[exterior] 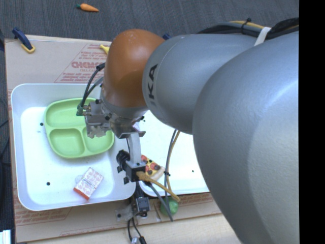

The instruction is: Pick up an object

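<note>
In the left bin [30,187] lies a green divided plate [66,131], tilted toward the bin's back left. A small red and white packet [89,182] rests on the bin floor in front of the plate. My gripper [96,126] hangs low over the plate's right edge, under the orange band of the arm. Nothing shows between its tips. A toy pizza slice [152,170] lies just past the divider, at the left edge of the right bin [190,174].
The grey arm [228,85] hides most of the right bin. A green object [173,206] sits at the bench's front edge. On the floor beyond lies an orange carrot [89,7], and a blue clamp [23,38] grips the cardboard's back left.
</note>
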`<state>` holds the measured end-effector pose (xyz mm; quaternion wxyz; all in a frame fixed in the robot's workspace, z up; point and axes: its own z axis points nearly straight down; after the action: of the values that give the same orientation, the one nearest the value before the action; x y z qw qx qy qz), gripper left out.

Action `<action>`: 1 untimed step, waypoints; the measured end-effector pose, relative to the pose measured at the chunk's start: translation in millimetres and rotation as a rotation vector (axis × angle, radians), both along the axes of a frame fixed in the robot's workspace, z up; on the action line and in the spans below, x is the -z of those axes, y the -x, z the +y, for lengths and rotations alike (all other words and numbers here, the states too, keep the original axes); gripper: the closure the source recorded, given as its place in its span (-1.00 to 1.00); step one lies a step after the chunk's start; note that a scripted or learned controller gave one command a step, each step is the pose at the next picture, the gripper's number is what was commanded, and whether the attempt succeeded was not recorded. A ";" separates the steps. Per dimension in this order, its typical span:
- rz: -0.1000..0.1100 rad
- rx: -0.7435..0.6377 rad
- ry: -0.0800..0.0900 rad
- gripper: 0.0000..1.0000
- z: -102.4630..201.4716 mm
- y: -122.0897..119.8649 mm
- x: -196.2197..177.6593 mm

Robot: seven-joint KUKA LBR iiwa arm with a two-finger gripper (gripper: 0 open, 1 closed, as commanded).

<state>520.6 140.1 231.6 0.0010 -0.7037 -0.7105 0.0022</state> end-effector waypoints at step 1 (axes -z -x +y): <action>0.000 -0.001 0.001 1.00 43.7 45.1 -7.4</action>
<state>475.5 183.8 239.0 0.0008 -0.7034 -0.7107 0.0024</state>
